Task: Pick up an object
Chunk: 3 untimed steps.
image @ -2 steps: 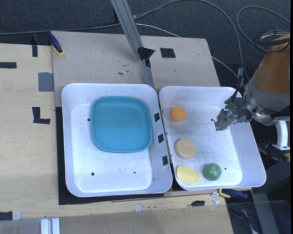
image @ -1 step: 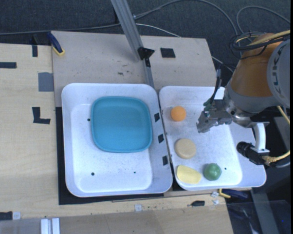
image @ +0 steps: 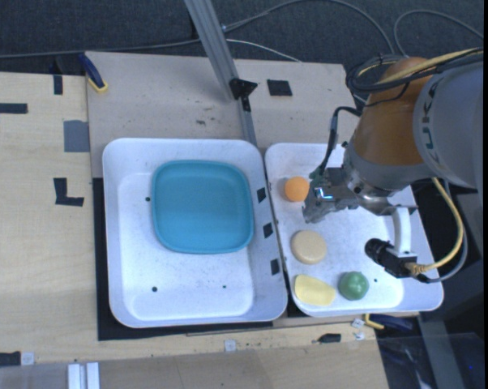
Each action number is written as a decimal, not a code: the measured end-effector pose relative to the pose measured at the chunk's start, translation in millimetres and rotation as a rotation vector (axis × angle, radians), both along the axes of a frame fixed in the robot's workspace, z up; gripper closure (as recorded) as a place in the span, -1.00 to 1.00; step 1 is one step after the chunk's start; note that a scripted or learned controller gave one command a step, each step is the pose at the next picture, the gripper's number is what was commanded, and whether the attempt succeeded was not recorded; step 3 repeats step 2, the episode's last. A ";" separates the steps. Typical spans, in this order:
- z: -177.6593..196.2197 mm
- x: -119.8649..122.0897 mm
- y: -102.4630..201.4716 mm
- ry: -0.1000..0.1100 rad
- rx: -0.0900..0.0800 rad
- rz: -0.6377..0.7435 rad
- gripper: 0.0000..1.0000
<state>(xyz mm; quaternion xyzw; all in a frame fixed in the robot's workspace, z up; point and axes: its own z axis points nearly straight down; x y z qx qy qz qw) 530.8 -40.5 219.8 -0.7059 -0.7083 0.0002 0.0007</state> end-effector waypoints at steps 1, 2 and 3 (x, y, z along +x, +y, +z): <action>-0.5 16.9 50.9 0.000 0.000 0.001 1.00; -8.3 17.9 105.0 0.001 0.000 0.002 1.00; -8.3 17.9 105.0 0.001 0.000 0.002 1.00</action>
